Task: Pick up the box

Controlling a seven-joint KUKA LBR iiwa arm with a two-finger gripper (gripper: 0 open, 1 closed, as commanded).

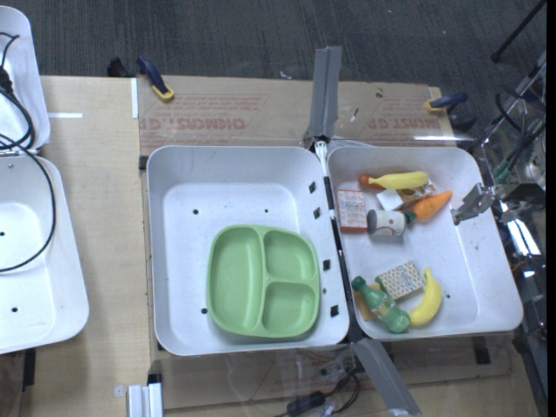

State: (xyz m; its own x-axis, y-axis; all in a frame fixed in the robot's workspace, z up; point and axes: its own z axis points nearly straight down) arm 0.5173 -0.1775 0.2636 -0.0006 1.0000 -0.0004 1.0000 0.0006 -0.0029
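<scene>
Nothing is lifted yet: your box (351,210) lies in the right bin (486,272) (gripper (473,205) state: I cannot tell).

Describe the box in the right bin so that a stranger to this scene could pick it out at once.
Of the two white bins, take the right bin. Along its left wall, in the upper half, lies the box, flat, just left of a small grey cup and below a yellow banana. It is the one flat rectangle with a pink-red printed face; the patterned block lower down is speckled and tilted.
</scene>
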